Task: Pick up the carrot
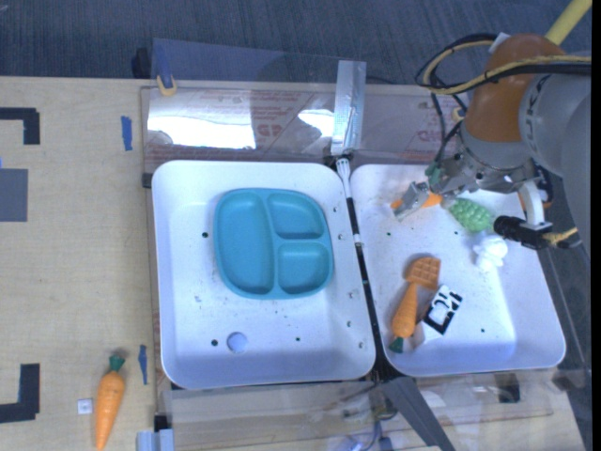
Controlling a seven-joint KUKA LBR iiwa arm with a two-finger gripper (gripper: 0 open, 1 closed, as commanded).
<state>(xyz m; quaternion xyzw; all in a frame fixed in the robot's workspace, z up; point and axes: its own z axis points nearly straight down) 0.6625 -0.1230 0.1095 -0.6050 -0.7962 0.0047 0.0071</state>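
Overhead: two carrots [110, 400] [424, 198], one (small) pinched in hand [420, 198]; one blue plate [274, 242].

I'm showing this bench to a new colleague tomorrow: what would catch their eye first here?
Probably the blue divided plate, sitting in the middle of the left bin. Next, the arm's gripper, reaching into the right bin at its far side, with something small and orange at its tip. An orange waffle-cone toy lies in the right bin's middle, and a carrot lies outside the bins on the bench's near left corner.
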